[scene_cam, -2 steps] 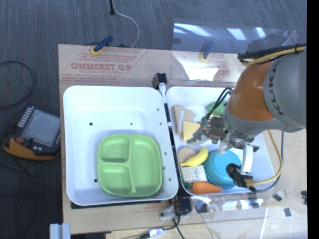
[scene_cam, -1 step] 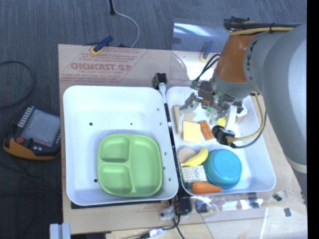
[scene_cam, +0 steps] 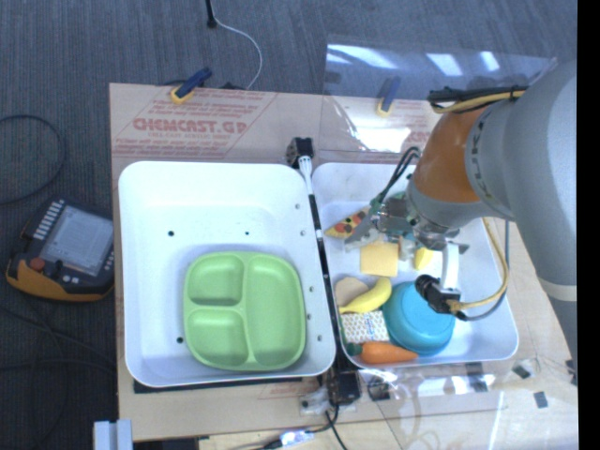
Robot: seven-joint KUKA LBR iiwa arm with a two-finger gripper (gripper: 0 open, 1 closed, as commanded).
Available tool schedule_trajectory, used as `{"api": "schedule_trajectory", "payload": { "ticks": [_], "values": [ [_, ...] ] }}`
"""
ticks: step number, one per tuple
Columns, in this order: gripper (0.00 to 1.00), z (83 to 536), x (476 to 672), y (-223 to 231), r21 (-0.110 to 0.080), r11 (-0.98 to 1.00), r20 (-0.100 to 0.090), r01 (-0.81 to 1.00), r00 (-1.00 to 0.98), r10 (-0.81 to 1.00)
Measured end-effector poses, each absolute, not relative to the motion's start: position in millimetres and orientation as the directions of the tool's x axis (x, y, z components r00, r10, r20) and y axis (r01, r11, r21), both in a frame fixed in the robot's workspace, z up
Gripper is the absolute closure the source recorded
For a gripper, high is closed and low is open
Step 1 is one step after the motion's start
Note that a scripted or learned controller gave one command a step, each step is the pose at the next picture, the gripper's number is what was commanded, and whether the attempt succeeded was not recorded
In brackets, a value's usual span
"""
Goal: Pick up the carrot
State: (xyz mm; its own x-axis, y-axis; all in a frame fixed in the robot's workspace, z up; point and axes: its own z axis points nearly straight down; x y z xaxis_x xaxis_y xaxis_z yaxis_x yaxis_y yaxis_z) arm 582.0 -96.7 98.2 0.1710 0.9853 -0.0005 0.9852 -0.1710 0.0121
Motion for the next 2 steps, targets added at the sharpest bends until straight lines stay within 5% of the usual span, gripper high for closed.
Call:
{"api": "schedule_trajectory", "payload": {
  "ticks": [1, 2],
  "values": [
    [0.0, 94.2, 631.8, -103.6, 0.016, -0.344, -0.003, 0.939, 0.345, 0.939],
    [1.0, 103.5, 632.5, -105.9, 0.02, -0.342, -0.01, 0.94, 0.342, 0.94]
  ]
}}
